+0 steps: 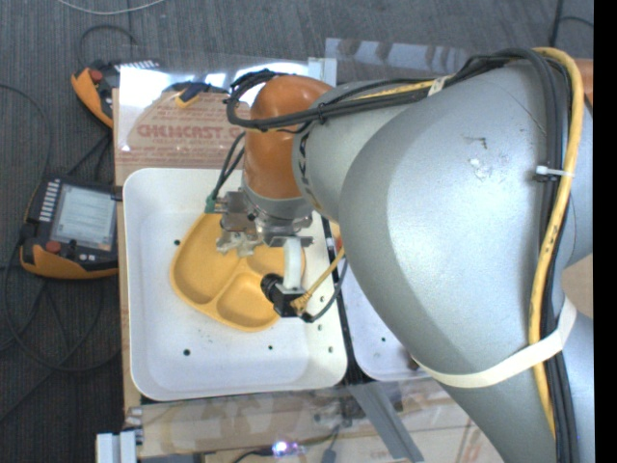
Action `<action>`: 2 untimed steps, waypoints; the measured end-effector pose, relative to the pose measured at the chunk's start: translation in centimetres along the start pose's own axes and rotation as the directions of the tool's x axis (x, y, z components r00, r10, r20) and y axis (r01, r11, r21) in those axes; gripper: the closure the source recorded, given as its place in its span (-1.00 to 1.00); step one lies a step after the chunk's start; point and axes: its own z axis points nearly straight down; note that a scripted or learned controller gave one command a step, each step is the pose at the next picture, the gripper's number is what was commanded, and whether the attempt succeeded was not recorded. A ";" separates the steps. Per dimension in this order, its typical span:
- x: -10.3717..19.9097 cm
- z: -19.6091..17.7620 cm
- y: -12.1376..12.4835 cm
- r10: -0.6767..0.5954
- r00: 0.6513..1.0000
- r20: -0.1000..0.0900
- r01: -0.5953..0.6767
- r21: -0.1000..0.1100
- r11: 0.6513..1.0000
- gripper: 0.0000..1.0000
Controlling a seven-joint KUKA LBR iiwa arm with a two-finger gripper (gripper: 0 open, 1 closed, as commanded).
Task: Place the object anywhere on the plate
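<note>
**A:** Grey metal first: the bulky grey robot arm [453, 210] looms on the right, closest to the lens, reaching in over the bins.

**B:** And further down it?

**A:** Its rounded orange band [275, 133] sits above the wrist. Below that, the gripper [253, 239] points down over the yellow divided plastic plate [207, 278].

**B:** Open or closed?

**A:** I cannot tell. It is seen from above, and its own body hides its tip and whatever is directly beneath.

**B:** Where does the plate lie?

**A:** Flat in the left shallow white bin [164, 355], toward that bin's far right part. The gripper is above the plate's right side. The right shallow white bin [381, 345] sits just beside the left one and is mostly covered by the arm.

**B:** What carries them?

**A:** A pale wooden bench [212, 411], whose front edge shows below the bins.

**B:** And behind?

**A:** A brown cardboard sheet with red lettering [174, 133] lies beyond the left bin. Left of the bench, a black and orange handheld controller with a screen [72, 225] rests on the dark grey carpet floor [58, 355]. Farthest off, a thin white cable [125, 6] curves across that carpet.
</note>
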 end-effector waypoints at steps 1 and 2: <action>-7.0 -6.0 0.2 -0.020 1.000 0.007 0.020 0.008 1.000 1.00; -1.0 -7.1 -2.1 -0.019 1.000 0.004 0.019 0.009 1.000 1.00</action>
